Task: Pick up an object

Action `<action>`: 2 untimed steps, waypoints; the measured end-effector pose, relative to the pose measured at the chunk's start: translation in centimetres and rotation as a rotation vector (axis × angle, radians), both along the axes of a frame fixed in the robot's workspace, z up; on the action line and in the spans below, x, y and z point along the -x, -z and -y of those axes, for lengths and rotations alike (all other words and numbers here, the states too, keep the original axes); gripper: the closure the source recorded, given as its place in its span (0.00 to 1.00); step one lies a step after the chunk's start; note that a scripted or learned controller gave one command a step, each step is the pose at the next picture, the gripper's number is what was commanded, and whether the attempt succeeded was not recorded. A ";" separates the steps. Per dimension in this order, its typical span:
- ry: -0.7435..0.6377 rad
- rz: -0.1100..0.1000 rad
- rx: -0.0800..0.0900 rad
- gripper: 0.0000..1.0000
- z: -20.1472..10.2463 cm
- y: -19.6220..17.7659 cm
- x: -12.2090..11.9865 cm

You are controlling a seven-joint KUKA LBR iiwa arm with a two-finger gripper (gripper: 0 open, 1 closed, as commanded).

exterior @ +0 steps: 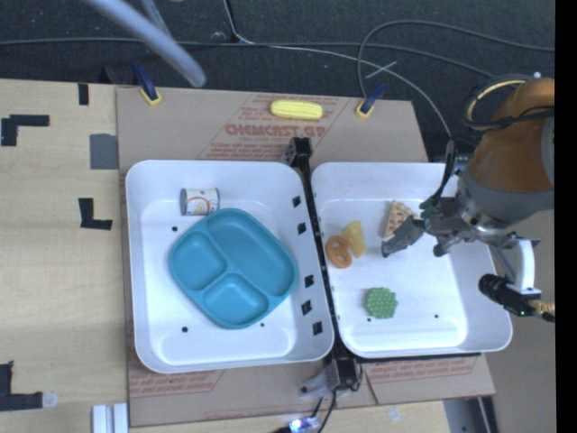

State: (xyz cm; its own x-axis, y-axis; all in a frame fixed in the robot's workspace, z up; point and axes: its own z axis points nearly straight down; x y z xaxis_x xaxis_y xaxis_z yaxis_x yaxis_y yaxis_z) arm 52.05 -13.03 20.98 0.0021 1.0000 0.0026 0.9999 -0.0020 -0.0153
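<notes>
Arm comes in from the right over the right bin (pixel 451 332), gripper (pixel 420 234) hovering just right of the wedge-shaped piece (pixel 397 217) — looks like a pizza or sandwich slice toy. Gripper looks open, two dark fingers splayed with one tip reaching left toward the wedge, nothing between them. My read: the wedge is the likely target, since it's the nearest item to the fingertips. It sits in the far-middle part of the right bin, long axis running roughly far-to-near with a slight tilt, narrow end toward the near-left, wide edge toward the far side. The gripper approaches from the side rather than straddling it, so the fingers probably aren't yet aligned across the short axis. Other items in the same bin: a small yellow piece (pixel 353 237) touching a brown ring-shaped pastry (pixel 339 252) on the left side, and a green bumpy ball (pixel 381 302) nearer — well apart from the gripper. Left bin (pixel 144 332) holds a blue divided tray (pixel 233 267) lying flat and a small can (pixel 199 202) on its side, long axis left-right. A yellow corn toy (pixel 296 110) lies on the surface beyond the bins.
</notes>
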 end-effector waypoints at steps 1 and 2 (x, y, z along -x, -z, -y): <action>-0.004 0.013 0.002 0.00 0.0 -0.7 -0.3; -0.002 0.010 0.003 0.00 1.0 4.8 -0.3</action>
State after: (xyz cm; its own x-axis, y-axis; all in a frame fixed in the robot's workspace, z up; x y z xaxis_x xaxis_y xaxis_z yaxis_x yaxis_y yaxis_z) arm 52.32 -13.98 16.18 0.0003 1.0000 -0.0002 1.0000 -0.0003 -0.0054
